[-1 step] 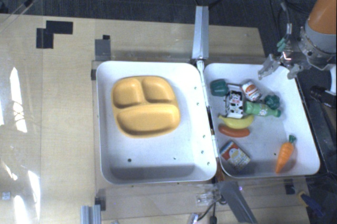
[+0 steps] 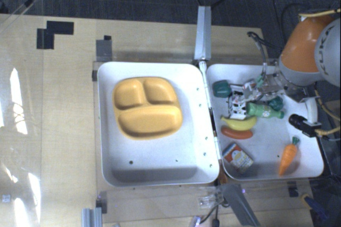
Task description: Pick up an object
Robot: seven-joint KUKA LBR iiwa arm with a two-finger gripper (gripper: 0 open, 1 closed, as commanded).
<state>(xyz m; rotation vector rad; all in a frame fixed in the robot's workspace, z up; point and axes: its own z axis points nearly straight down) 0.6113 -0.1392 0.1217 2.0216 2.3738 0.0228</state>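
Right bin [image 2: 314,170]: tool [image 2: 259,91] hovers above green toy [image 2: 265,110], beside banana [image 2: 239,123] | fingers' spread: cannot tell, blurred clutter | advice: descend straight, centred on one toy, avoiding neighbours | carrot [image 2: 288,156] lies apart, perhaps easier.

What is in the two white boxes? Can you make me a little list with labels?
left bin: a yellow tray with three sections
right bin: small toys
teal block: far left corner of the right bin
banana: lying just above the red sausage
green bottle: on its side, right of the banana
carrot: near right, leaf end pointing away
small packet: near left
gripper: low over the far part of the right bin
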